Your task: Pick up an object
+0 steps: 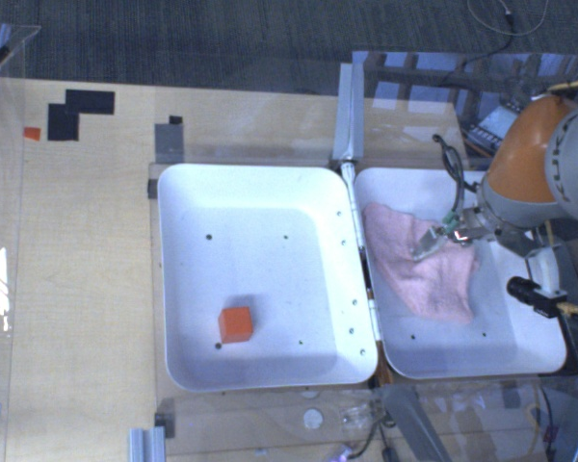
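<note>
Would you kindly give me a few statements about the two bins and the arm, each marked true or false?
1. The orange block lies in the left bin. True.
2. The pink cloth lies in the left bin. False: it lies in the right bin.
3. The hand is over the cloth. True.
4. The block sits beside the cloth, touching it. False: they are in separate bins, well apart.
5. The arm reaches over the left bin. False: it is over the right bin.
</note>
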`<state>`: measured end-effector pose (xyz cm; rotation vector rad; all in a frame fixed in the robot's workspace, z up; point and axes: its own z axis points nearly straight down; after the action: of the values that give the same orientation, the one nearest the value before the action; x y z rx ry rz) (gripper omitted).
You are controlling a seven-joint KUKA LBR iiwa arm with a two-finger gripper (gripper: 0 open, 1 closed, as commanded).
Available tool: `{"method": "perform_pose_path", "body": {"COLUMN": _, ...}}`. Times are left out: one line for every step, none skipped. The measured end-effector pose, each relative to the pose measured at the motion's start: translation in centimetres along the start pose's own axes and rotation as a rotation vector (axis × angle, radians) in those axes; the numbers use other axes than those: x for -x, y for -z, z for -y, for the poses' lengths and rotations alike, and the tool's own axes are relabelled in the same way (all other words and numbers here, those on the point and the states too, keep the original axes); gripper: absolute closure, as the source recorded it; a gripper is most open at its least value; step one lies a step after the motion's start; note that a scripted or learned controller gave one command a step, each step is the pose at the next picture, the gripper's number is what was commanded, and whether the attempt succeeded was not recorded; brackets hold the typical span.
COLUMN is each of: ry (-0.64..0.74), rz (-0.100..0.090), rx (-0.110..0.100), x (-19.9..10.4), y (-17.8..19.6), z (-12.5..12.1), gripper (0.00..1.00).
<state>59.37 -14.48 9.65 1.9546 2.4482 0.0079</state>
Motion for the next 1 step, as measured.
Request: {"method": "perform_pose_path", "body": {"ry": 0.155, "rz": 0.0, "rx": 0.0, "x": 0.03, "y": -0.24, "z": -2.89, "gripper": 0.0}}
